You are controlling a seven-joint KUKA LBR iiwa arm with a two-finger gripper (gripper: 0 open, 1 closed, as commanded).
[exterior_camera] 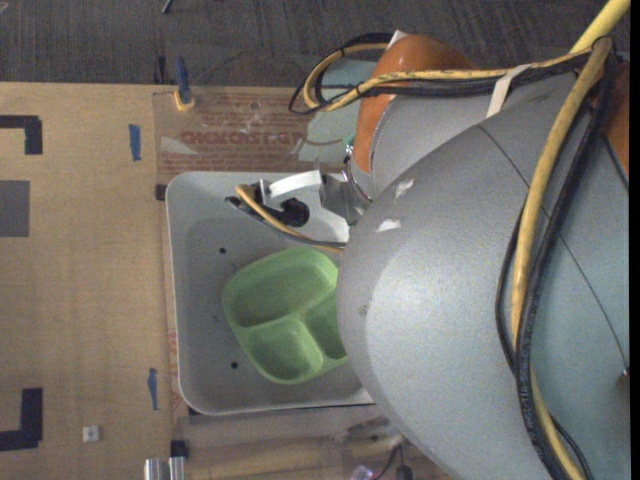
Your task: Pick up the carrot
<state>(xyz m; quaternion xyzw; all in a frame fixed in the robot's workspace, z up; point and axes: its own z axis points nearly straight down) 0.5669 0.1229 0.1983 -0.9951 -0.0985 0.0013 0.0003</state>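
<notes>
My grey arm (470,268) fills the right side of the camera view and reaches over a white bin (195,268). Its orange band (405,68) sits above the wrist, and the gripper body (338,196) hangs over the bin's upper part, near the far wall. A light green divided tray (285,313) lies in the bin, with its right end under the arm. The arm hides the right part of the bin and whatever lies there.
The bin rests on a brown bench top (80,268) with black corner marks and bits of blue tape (135,143). A printed cardboard sheet (230,133) lies just beyond the bin's far wall. Dark carpet (120,18) runs along the top.
</notes>
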